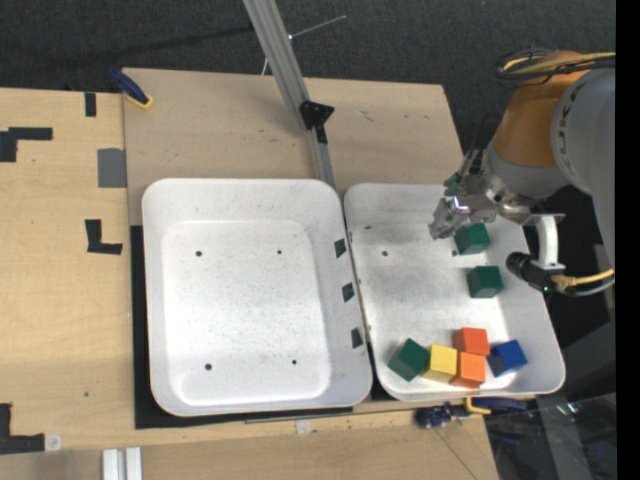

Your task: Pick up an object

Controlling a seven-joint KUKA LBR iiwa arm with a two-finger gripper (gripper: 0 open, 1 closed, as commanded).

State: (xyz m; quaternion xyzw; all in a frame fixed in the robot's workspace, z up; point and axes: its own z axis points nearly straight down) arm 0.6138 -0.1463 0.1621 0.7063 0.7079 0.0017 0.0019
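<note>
Looks like the approach step: the two-finger gripper hangs low in the right shallow white bin, with a dark green cube just beside it. Can't tell its state. Next it needs to centre over that cube.

7 coloured blocks in right bin

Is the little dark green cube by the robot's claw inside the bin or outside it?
Inside. The dark green cube sits on the right white bin's floor, just under the gripper.
</note>
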